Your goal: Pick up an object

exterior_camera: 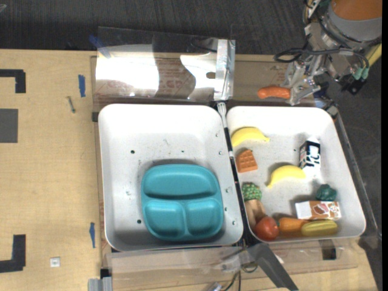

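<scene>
Single fixed camera above the bench [42,162], looking down at a slant. Both white bins [115,126] sit lower centre and right of frame; the arm [354,5] enters at upper right. Medium distance.

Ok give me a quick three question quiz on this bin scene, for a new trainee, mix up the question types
1. True or false: the teal tray lies in the left bin.
2. Multiple choice: the orange carrot-like piece near the tool lies
A) inside the right bin
B) on the bench beyond the right bin's far rim
C) on the teal tray
3. Fill in: the two yellow banana pieces both lie in the ____ bin.

Key: 1 true; 2 B; 3 right.
</scene>
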Controlling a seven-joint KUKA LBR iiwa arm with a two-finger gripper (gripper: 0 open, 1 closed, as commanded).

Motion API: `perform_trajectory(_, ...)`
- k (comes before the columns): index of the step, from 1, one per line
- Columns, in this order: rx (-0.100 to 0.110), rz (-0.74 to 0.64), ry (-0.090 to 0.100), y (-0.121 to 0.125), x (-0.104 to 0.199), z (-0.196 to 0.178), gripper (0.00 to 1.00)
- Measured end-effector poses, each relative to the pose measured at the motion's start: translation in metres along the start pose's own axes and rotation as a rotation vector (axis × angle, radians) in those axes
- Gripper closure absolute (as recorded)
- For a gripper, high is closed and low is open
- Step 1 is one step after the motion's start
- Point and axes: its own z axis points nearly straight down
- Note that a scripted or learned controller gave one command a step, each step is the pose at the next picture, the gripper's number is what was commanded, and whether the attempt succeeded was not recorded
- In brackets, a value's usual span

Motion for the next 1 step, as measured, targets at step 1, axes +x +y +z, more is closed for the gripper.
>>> perform_trajectory(1,-0.003,-0.003,0.003,0.0214,0.0184,0.0904,1.0)
